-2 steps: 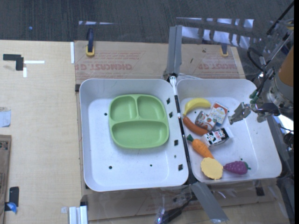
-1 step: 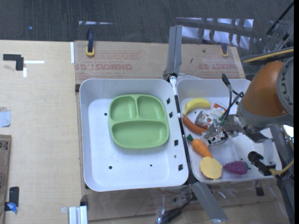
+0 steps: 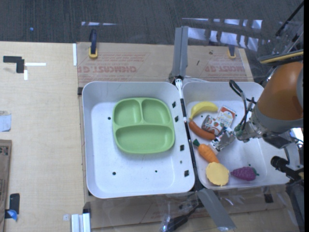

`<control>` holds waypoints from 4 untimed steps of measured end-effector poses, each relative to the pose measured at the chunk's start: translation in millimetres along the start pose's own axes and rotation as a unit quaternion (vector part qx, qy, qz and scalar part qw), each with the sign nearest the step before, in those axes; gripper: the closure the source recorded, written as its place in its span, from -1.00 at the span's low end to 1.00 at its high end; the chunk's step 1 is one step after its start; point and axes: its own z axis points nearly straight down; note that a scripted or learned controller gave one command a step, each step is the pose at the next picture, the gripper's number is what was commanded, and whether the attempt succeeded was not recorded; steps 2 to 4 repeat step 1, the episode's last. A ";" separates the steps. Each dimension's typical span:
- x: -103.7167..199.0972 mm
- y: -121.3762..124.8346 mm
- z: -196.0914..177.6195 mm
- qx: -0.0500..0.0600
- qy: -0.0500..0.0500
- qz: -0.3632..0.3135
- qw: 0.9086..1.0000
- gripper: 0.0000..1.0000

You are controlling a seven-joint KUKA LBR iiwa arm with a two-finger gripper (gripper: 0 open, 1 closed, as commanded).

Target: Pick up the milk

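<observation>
**A:** So where's your milk sitting from the overhead cam?

**B:** The milk carton [image 3: 218,121] is in your right bin [image 3: 270,178], lying flat up near the top, tucked between the banana [image 3: 203,108] and the hot dog [image 3: 201,130]. Your gripper [image 3: 223,141] is low in that same bin, just beside the carton's lower right corner, right above the carrot [image 3: 208,152].

**A:** Has it grabbed anything?

**B:** Honestly can't tell, it's a blurry silver blob. The carton's on the bin floor though. Lower down you've got a yellow piece [image 3: 217,173] and purple grapes [image 3: 243,173]. The left bin [image 3: 96,144] holds a green divided plate [image 3: 144,125].
</observation>
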 end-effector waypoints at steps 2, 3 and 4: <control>-0.9 53.8 30.0 -0.010 -0.004 -0.038 0.999 -1.00; -0.9 53.8 30.0 -0.010 -0.004 -0.038 0.999 -1.00; -0.9 53.8 30.0 -0.010 -0.004 -0.038 0.999 -1.00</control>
